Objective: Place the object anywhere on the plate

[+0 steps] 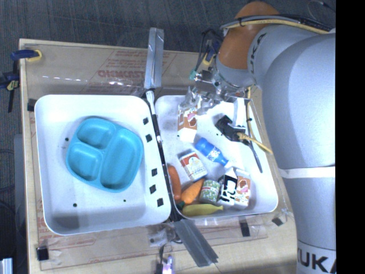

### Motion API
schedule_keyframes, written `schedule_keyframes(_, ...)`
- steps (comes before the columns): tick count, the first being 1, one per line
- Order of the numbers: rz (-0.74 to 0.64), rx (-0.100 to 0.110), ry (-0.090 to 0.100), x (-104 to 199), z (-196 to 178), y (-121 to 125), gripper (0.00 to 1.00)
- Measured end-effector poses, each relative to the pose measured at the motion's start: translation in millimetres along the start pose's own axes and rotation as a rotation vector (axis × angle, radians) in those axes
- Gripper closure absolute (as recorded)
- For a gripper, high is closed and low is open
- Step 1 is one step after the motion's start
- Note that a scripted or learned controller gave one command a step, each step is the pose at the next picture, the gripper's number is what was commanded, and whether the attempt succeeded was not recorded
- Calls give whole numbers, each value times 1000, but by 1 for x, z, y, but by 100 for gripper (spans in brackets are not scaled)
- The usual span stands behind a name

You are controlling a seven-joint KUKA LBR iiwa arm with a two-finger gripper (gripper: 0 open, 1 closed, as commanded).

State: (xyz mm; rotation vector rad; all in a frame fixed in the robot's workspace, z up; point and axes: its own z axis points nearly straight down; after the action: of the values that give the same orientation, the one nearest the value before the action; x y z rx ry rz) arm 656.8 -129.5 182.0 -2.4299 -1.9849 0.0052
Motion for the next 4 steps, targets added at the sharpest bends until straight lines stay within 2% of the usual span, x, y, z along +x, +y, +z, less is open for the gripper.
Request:
schedule_keyframes(1,-146,0,-1,60,-9,-13,100)
schedule_keyframes(2,-160,-7,-1,123,-10,-51,100)
schedule_keyframes(3,-443,1,-2,189,-8,-85,100)
schedule_keyframes(4,-266,-3,-1,162,-133,-74,100)
